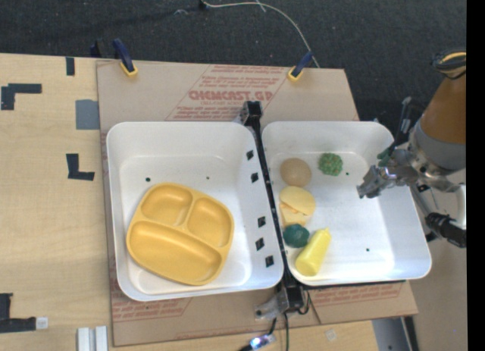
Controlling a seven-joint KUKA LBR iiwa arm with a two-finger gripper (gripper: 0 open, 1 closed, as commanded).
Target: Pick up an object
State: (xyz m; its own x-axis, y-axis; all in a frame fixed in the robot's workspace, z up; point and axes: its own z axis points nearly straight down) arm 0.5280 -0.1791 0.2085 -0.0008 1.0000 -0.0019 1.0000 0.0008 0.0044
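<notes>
I take the black divider strip (261,190) between the two white bins as my landmark. On its left, the left bin (136,145) holds a yellow plastic tray (180,232), glossy and rounded at the corners, moulded into three compartments and lying flat toward the bin's near half. On the divider's right, the right bin (394,258) has smooth, shallow walls and carries a column of small things close beside the strip: farthest from me a tan, matte, egg-like ball (295,171); next nearer, a pale yellow piece (297,204) with a flattened, layered look; then a dark green rounded lump (295,235), just beside the divider; and touching that lump on its far-from-divider side, a smooth yellow cylinder-like object (312,252) lying tilted. A knobbly green broccoli-like floret (330,164) sits a little farther from the divider than the tan ball, apart from it. The gripper (371,185) hangs over the right bin's far-from-divider side, well apart from the column of objects, with the grey wrist and orange band (449,111) behind it. Its dark metal tip is too small and cluttered for me to judge, so I cannot tell how far it is open, and I see nothing in it. Both bins rest on a cardboard sheet (227,92) printed in red and clamped by two blue-and-yellow clips (125,60).
</notes>
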